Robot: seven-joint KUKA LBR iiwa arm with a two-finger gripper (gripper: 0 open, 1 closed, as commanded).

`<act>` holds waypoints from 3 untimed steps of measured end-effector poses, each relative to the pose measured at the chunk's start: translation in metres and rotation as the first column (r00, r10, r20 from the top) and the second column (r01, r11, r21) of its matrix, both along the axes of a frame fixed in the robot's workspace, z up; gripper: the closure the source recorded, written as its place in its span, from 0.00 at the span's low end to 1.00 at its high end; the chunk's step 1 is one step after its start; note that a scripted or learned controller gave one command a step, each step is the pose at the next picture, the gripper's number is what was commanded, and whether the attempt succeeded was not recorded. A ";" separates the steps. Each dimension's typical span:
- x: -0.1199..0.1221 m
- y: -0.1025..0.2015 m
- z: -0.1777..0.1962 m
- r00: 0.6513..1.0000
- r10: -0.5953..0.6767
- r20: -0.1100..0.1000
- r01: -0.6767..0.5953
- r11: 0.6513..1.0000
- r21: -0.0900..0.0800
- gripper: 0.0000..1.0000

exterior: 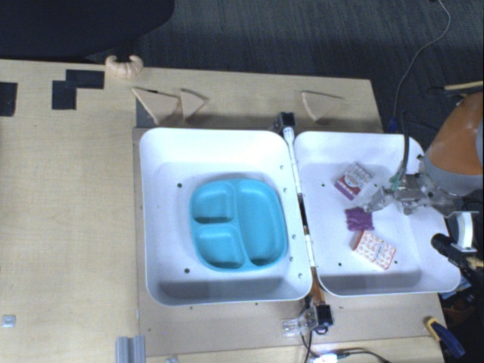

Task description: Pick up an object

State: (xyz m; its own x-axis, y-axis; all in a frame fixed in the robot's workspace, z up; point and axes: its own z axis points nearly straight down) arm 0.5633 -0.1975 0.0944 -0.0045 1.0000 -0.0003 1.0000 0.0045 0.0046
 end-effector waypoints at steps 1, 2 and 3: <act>-0.073 0.050 -0.006 1.000 -0.003 0.005 0.003 1.000 0.000 0.00; -0.071 0.050 0.005 1.000 -0.002 0.012 0.002 1.000 -0.002 1.00; -0.071 0.050 0.005 1.000 -0.002 0.012 0.002 1.000 -0.002 0.00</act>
State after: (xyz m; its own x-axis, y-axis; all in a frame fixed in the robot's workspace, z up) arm 0.4922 -0.1471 0.0995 -0.0028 1.0000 -0.0022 0.9999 0.0028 0.0162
